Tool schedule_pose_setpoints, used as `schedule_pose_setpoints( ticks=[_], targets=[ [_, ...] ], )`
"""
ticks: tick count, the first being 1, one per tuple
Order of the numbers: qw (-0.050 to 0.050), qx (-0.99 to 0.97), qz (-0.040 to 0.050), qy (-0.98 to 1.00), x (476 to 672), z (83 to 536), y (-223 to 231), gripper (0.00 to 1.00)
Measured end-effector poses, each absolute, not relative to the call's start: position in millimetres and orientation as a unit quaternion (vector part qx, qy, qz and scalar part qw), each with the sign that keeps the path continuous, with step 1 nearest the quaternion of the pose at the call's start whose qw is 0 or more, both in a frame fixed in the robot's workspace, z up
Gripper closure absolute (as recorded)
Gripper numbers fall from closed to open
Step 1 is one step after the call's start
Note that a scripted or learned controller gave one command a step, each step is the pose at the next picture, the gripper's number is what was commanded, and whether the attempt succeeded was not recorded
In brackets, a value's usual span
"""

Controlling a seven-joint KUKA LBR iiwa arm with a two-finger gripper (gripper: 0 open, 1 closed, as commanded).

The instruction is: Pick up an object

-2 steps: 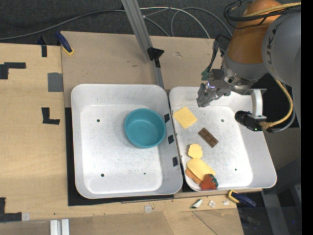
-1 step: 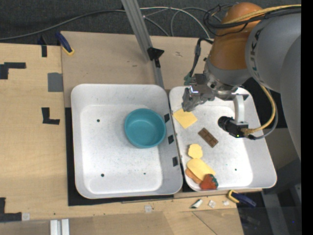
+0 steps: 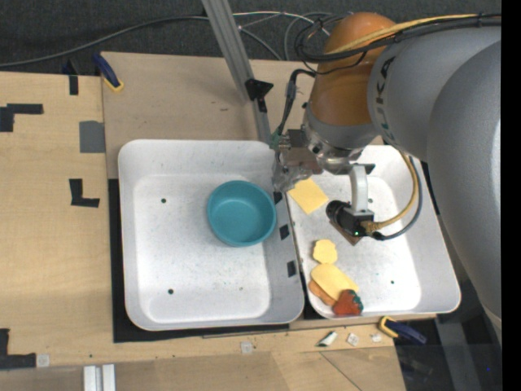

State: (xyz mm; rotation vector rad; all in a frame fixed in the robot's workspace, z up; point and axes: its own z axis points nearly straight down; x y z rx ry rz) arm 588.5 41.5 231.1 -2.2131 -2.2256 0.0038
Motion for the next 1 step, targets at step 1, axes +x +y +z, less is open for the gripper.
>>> schedule_pose_setpoints(
  ticks=[1],
  targets=[
    [0.001, -0.704, 0.0000, -0.710, 578.3, 236.9, 98.2, 1.00]
  ],
)
